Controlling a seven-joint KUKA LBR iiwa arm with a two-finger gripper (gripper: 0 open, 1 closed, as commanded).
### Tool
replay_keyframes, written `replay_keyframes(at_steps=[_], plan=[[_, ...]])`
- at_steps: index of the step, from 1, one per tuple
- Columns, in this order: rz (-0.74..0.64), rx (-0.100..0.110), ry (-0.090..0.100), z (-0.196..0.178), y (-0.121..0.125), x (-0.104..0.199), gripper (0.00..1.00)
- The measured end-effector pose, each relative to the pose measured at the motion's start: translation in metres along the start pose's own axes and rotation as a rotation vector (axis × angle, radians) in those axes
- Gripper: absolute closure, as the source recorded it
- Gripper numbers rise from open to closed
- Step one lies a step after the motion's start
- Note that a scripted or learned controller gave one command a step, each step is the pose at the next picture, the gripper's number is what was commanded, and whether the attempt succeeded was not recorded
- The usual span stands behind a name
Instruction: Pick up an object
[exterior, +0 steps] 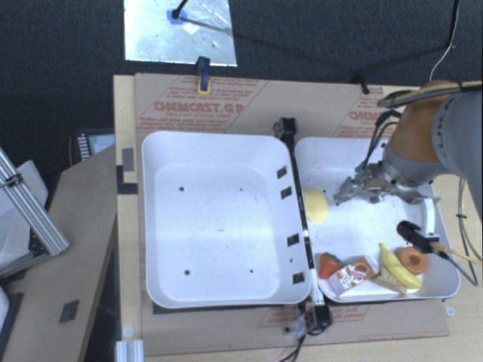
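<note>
starting at the end effector (356, 189): low over the floor of the right bin (339, 151), tilted in from the right, nothing visibly held; impossible to tell from this angle whether wide or narrow. just to its left, apart from it, the yellow fruit (317, 205), tucked against the bin's left wall beside the left bin (219, 217), and judged the likeliest target. nearly round, slightly oval, with the long axis seemingly running along that wall, away from the camera; no clear tip or stem to say which way it points. further out, in the near corner of the same bin, well apart from the end effector: a banana (398, 267) lying diagonally, an orange round piece (413, 260) touching it, a small printed packet (353, 274) and a red piece (330, 265). likely trouble from here: closing on bare plastic short of the fruit, or nudging the smooth curved skin so that it rolls along the wall or wedges harder against it; also scraping the wall itself, given how little room lies on the fruit's far side.
</note>
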State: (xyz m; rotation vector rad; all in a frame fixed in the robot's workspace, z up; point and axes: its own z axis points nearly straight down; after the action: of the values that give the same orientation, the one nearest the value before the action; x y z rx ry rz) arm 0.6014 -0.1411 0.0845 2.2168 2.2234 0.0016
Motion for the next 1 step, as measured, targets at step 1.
replay_keyframes(at_steps=[1], plan=[[0.000, 0.000, 0.000, 0.0000, 0.0000, 0.0000, 0.00]])
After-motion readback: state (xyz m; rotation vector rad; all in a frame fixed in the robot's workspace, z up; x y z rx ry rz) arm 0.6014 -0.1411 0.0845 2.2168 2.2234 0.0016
